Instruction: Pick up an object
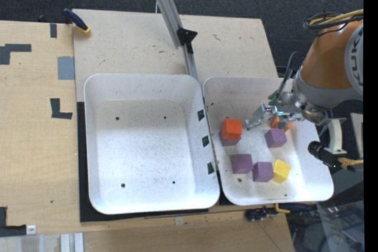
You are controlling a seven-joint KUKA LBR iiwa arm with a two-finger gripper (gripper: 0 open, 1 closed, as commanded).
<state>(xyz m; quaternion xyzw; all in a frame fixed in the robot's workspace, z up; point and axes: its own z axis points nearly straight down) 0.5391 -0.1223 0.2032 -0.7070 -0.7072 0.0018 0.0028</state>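
Hand [264,117], grip unreadable, over right bin [248,88], just right of orange cube [231,128]; bare floor toward back rim.

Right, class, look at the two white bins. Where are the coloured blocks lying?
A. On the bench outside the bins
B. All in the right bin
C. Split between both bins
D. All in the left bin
B: the orange block, the three purple blocks and the yellow block all lie in the right bin, under the gripper.
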